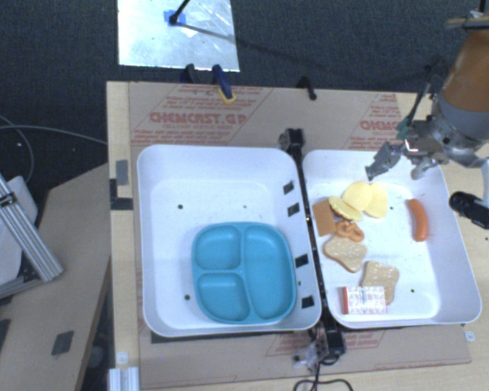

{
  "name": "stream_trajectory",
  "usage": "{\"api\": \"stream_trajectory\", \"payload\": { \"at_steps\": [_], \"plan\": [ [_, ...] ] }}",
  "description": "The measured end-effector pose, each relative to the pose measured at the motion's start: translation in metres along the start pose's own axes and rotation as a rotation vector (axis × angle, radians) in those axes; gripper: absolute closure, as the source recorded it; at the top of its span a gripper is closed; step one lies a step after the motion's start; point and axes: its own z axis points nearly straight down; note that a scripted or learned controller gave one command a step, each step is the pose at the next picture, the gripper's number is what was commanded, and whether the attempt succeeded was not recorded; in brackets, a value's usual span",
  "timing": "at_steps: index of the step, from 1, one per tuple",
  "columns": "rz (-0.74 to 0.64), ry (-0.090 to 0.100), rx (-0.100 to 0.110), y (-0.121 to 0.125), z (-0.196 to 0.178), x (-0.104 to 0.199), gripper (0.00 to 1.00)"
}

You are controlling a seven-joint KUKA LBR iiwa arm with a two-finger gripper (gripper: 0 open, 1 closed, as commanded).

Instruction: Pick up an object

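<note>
While the pincer [401, 161] hangs with fingers apart and bare over the right bin's [452, 287] far edge, the sausage [419, 219] lies near that bin's right wall, beside yellow cheese slices [365, 199].

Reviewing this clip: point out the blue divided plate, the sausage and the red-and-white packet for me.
blue divided plate [244, 272]: camera view, on its central divider ridge.
sausage [419, 219]: camera view, middle of its length.
red-and-white packet [364, 300]: camera view, centre of its top face.

Overhead, slanted view; both bins [228, 157]
</note>
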Motion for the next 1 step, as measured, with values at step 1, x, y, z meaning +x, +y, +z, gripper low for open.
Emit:
{"api": "stream_trajectory", "payload": {
  "at_steps": [1],
  "plan": [
    [0.003,0.002,0.002,-0.0553,0.1844,0.0281,0.00]
  ]
}}
